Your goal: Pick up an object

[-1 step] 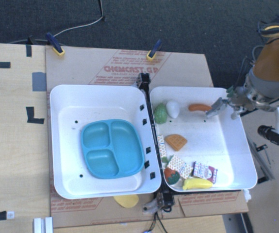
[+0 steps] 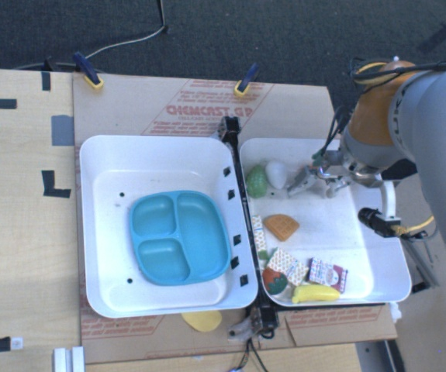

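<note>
The end effector (image 2: 309, 178) was seen low in the right bin (image 2: 378, 273), near its upper edge, just beside a white object (image 2: 275, 174) and a green object (image 2: 256, 180). Whether its fingers were spread or closed could not be told, and nothing was seen held between them. An orange waffle-like piece (image 2: 281, 226) lay in the middle of that bin; a blue divided plate (image 2: 180, 236) was seen in the left bin (image 2: 98, 208)
</note>
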### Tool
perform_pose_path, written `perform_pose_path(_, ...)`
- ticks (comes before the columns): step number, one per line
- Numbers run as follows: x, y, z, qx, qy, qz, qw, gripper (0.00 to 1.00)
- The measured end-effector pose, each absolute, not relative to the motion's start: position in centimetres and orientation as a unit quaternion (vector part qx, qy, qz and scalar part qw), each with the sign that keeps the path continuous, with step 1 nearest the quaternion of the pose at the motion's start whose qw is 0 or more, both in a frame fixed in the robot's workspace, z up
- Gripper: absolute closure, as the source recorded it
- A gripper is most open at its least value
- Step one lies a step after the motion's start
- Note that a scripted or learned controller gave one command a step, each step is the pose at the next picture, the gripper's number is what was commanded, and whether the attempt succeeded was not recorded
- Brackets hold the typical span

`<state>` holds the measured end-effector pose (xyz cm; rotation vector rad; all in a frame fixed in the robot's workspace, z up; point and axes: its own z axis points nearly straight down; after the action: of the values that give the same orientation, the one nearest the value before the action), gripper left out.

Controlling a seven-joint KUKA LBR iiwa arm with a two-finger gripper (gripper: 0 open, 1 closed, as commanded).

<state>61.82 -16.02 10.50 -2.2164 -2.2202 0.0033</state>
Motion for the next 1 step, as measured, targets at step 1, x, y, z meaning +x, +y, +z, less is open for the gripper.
perform_pose_path(1, 58.94, -10.93, 8.63, -0.707, -0.708, -0.0003, -0.001, 0.0)
